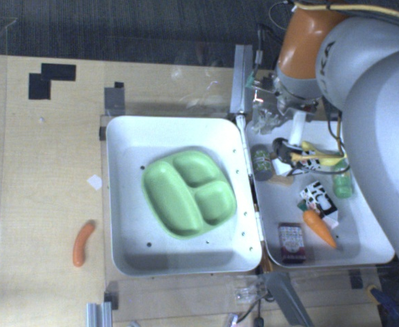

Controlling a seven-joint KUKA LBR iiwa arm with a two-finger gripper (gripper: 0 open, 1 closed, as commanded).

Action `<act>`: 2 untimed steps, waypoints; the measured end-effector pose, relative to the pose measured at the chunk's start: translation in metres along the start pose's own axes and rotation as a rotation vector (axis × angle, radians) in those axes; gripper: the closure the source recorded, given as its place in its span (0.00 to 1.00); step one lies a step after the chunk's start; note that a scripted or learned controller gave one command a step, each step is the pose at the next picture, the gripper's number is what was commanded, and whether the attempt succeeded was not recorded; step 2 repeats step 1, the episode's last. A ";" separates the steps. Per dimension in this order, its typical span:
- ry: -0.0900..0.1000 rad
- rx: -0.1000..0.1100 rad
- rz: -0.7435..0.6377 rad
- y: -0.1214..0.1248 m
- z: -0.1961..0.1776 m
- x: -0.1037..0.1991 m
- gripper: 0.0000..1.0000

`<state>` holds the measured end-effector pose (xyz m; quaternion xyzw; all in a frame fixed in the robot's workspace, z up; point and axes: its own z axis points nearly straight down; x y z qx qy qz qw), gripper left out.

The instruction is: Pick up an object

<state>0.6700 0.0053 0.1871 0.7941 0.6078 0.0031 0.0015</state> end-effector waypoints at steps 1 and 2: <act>0.000 0.000 -0.023 -0.016 -0.064 0.059 1.00; 0.000 0.000 -0.023 -0.016 -0.064 0.059 1.00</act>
